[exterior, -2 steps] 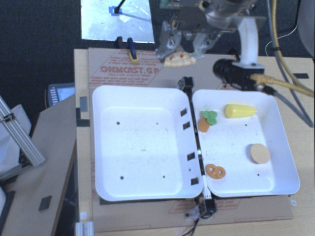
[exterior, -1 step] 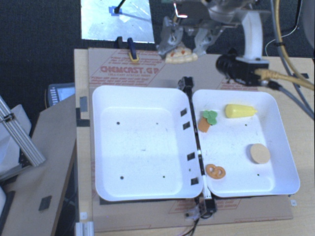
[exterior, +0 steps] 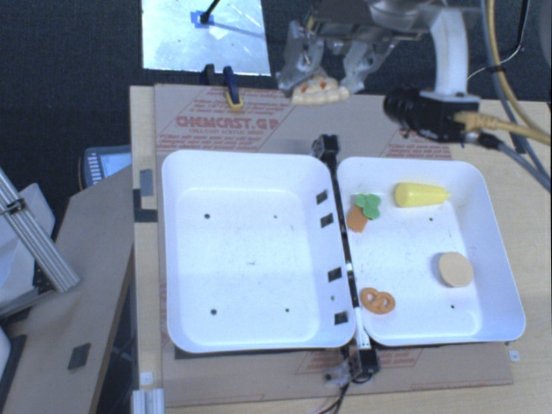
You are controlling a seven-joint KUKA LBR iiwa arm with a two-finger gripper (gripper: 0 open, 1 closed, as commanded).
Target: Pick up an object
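So the gripper (exterior: pixel 321 69) was up high at the far side of the bench, past the back edge of the bins, and it actually had something: a toy pizza slice (exterior: pixel 320 89), pale crust with reddish dots on top, sat right between the two fingers, which were clamped on either side of it with the crust end poking out below the tips. So closed on the slice, lifted clear of both bins.

Everything else was well below and nearer the camera than the gripper. In the right bin (exterior: pixel 492 231): a yellow corn cob (exterior: pixel 420 195) almost straight under the arm's wrist side, a carrot (exterior: pixel 362 211) with its green top just below-right of the fingers, a round tan cookie (exterior: pixel 454 269) further down, and a little pretzel (exterior: pixel 377 300) near the front by the divider. The left bin (exterior: pixel 172 231) sat down and to the left of the gripper
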